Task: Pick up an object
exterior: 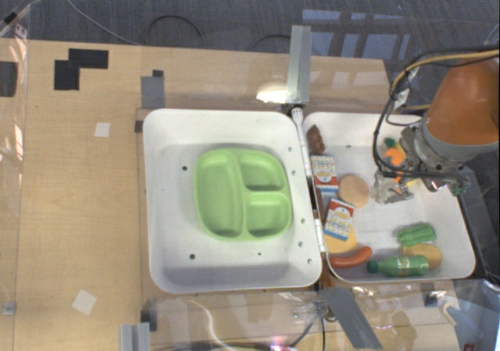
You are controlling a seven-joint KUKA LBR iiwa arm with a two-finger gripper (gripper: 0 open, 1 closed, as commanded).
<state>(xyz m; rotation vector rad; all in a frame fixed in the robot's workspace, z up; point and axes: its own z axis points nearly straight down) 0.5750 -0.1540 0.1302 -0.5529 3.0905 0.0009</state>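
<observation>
right bin (461,263): gripper (393,189) low beside tan egg (354,190)

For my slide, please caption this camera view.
Arm's gripper lowered into right bin of toy food; green tray in left bin.

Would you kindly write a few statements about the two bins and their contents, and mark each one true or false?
1. The green divided tray lies in the left bin. True.
2. The green bottle stands upright. False: it lies on its side near the front of the right bin.
3. The hand is over the right bin. True.
4. The sausage lies inside the green divided tray. False: it is in the right bin, beside the green bottle.
5. The arm's orange band is above the right bin. True.
</observation>
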